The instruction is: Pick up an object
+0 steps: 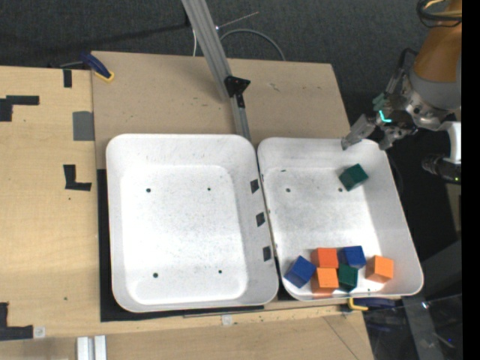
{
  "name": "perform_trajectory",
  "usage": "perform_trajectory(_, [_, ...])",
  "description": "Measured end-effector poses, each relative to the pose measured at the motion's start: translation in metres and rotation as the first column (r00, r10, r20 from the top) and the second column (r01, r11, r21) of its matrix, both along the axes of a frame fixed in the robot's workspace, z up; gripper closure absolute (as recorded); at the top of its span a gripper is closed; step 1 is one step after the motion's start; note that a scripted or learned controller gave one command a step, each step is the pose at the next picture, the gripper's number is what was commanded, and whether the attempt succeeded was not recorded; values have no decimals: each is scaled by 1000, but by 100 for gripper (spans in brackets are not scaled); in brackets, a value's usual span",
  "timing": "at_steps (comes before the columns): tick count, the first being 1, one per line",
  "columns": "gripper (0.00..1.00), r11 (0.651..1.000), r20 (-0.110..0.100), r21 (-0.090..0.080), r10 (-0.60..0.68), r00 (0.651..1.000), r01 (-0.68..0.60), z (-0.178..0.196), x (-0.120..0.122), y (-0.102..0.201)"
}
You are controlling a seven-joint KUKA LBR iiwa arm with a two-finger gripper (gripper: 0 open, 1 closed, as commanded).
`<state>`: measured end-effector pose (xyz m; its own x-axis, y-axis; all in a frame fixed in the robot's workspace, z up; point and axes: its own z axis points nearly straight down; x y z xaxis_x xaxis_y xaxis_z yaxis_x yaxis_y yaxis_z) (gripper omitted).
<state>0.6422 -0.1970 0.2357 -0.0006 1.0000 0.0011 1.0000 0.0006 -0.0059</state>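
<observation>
A metal pole slants across the wooden bench; black tape marks and a blue-yellow clamp lie at left.

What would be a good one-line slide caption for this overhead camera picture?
Robot gripper poised at the right bin's far rim near a lone green block.

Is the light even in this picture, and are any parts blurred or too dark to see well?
In the camera view the light is soft and fairly even: the two white bins are bright without strong glare, and the blocks cast only faint shadows. The gripper looks slightly blurred, and the floor beyond the bench is dark and shows little detail.
</observation>
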Motion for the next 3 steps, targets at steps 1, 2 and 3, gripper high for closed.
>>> perform_trajectory(1, [0,1000,4,-2,1,1000,-1,3,1,0])
perform_trajectory(2, [0,1000,1,-1,1,1000,-1,-42,-4,6])
perform_trajectory(3, [0,1000,-2,-1,1,1000,-1,-107,-7,11])
